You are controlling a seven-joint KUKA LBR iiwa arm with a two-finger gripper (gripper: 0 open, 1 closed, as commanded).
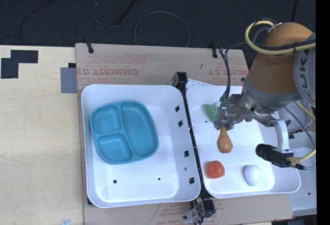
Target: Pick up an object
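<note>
- Hovering over the right bin (289, 180), the end effector (225, 122) meets the tan pear-shaped object (224, 141); its grip state is unreadable.
- A glancing hold could let it slip.
- The green item (210, 111) nearby risks getting nudged.

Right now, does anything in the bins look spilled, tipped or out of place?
Nothing stands out. The blue divided plate lies flat in the left bin. In the right bin, the tan pear-shaped piece, red piece, white ball and green piece lie apart.
</note>
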